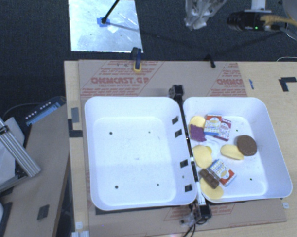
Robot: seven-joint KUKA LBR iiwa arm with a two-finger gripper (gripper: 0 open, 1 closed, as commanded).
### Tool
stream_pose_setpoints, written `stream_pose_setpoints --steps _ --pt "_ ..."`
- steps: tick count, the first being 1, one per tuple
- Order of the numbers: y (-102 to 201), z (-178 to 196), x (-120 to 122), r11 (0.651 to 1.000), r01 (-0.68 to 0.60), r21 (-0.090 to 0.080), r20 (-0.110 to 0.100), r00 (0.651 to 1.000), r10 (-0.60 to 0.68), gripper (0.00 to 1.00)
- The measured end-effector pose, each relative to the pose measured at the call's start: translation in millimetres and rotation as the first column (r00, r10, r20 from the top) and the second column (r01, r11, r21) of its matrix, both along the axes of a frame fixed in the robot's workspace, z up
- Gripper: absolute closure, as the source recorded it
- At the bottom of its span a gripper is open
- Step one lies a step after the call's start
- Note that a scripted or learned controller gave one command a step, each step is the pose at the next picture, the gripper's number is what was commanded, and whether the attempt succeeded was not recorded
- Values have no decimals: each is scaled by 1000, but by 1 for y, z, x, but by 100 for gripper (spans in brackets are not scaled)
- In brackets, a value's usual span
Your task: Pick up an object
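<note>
Eight small items (pixel 218 126) in right bin (pixel 273 135)

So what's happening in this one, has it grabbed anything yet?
Not yet. The gripper hangs at the top of the view, well above and behind the bins, with nothing visibly in it. All the items sit in the right bin: a round brown cookie, a purple piece, two small printed packets, and several yellow pieces. The left bin has no items in it.

Claw (pixel 200 17) high at the top edge, well above the bench.
</note>
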State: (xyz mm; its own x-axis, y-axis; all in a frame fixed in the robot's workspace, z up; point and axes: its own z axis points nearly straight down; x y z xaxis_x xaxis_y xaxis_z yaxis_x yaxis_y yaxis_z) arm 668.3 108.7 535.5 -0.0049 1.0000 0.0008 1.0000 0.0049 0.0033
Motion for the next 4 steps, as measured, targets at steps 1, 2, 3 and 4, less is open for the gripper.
stream_pose_setpoints --steps 1,2,3,4 --pt "15 0 0 1000 0 0 -1 1000 0 100" --pt "25 0 0 1000 0 0 0 1000 0 100" --pt "40 0 0 1000 0 0 0 1000 0 100" --pt "53 0 0 1000 1 0 0 1000 -1 100"
